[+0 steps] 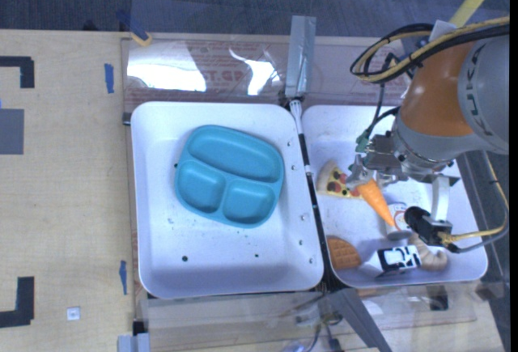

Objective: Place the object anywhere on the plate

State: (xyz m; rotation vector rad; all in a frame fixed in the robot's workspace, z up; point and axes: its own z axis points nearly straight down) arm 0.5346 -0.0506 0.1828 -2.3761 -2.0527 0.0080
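Orange carrot (375,201) under claw (366,170)

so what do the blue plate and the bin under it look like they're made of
Blue plate: likely moulded plastic, going by its even colour, rounded dividers between three compartments and soft sheen.
Left bin: probably thin formed plastic, white and smooth, with rounded corners and a rolled rim; dark specks mark its floor. It could be coated metal; the view leaves that open.

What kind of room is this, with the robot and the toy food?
Probably a robot testing lab: a robot arm reaches over two white bins, toy food like a carrot lies inside, and cables hang nearby.
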